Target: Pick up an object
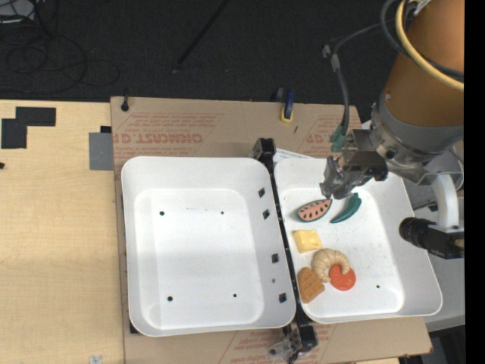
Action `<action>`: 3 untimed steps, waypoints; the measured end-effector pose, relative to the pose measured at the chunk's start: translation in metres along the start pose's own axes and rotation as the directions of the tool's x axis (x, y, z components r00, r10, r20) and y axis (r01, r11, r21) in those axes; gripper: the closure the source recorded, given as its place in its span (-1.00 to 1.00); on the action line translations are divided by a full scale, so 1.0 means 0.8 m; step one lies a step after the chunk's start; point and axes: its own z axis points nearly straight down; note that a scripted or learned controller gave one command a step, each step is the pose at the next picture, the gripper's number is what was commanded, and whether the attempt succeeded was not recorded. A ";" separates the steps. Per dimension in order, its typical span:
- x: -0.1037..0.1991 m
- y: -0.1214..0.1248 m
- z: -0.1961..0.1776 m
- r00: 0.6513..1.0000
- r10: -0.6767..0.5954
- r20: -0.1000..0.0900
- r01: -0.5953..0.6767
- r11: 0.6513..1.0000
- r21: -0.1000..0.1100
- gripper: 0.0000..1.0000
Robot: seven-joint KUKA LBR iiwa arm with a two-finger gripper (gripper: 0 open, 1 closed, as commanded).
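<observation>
Light wooden tabletop (53, 226) carries a brown cardboard sheet (197, 123), and on that sheet two shallow white bins sit side by side, joined by black clips along their shared edge. Left bin (144, 203) has a bare floor marked with four small dark dots. Right bin (409, 279) serves as the landmark for the rest. Near its centre lies a watermelon slice (314, 210), and just beside that, toward the bin's far right, a green pepper (346, 208). Below the slice sits a yellow block (307, 240). Toward the bin's near edge, a croissant (330, 261) touches a red tomato (342, 279), with a waffle (310, 283) just beside them on the side of the shared edge. Jaws (334, 190) hang over the bin's far half, directly above the slice and pepper; whether they are spread or pressed together cannot be told, and nothing is seen between them. Grey arm (424, 74) with orange band enters over the bin's far right corner.
</observation>
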 end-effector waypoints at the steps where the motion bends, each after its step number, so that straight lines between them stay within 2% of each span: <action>1: 0.068 0.021 -0.064 1.000 0.002 0.001 -0.002 1.000 0.002 1.00; 2: 0.147 -0.016 -0.089 1.000 -0.001 0.002 0.001 1.000 0.006 1.00; 3: 0.112 -0.027 0.072 1.000 0.009 0.008 -0.009 1.000 0.022 1.00</action>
